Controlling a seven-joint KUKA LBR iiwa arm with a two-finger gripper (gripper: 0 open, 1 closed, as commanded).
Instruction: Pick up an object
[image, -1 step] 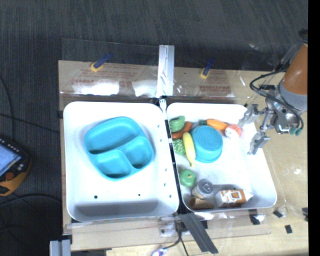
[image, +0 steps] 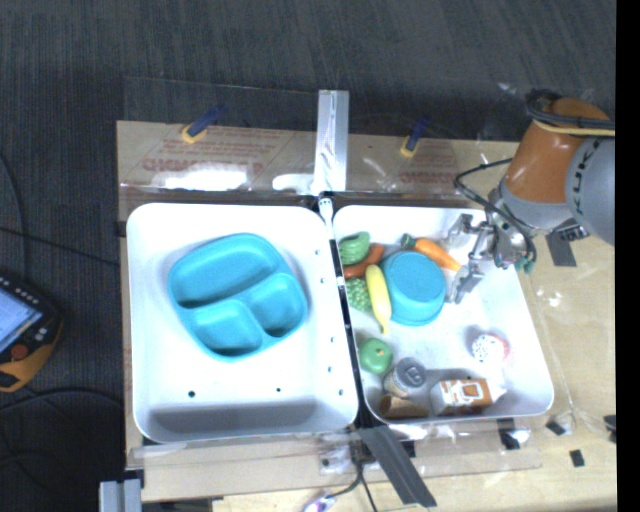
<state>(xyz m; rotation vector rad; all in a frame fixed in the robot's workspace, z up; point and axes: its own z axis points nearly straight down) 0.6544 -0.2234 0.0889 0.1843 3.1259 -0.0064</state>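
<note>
My gripper (image: 463, 257) hangs over the upper right part of the right bin (image: 532, 340), open, with nothing held between its fingers. It is just right of a blue bowl (image: 414, 288) and of the right end of an orange carrot (image: 434, 249). Left of the bowl lies a yellow banana (image: 378, 294), with a green knobbly piece (image: 354, 245) above it. Lower in the bin are a green apple (image: 375, 354), a grey-topped can (image: 408, 377), a small brown and white carton (image: 463, 393) and a white ball with red marks (image: 488, 347).
The left bin (image: 150, 330) holds a blue divided plate (image: 238, 293). A ridge (image: 342, 310) separates the two bins. The grey arm with its orange band (image: 550, 160) comes in from the upper right. A handheld device (image: 20, 335) lies off the bench at the left.
</note>
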